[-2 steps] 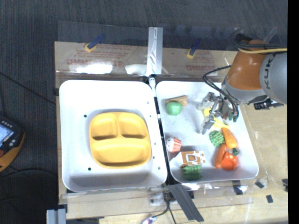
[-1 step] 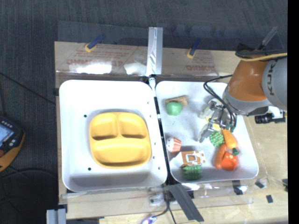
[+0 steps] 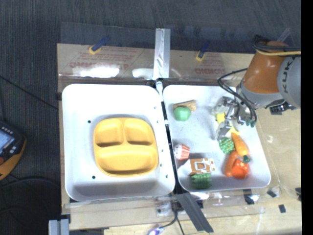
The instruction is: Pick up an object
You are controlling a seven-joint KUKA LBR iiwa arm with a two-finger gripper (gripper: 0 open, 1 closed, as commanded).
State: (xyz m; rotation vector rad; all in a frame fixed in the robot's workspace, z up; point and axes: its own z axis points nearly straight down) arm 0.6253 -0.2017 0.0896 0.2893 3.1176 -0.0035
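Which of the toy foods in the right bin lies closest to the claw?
The small green piece just under the claw, beside the carrot. The green apple, cupcake and red pepper all lie farther off.

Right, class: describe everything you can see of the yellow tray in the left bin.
The yellow tray looks like smooth moulded plastic, a rounded rectangle with three compartments: two small ones on the far side and one long one on the near side, parted by raised ridges. Nothing lies in its compartments. It lies flat, right way up, turned slightly, on the floor of the left bin, roughly in the middle. Only the bin floor touches it.
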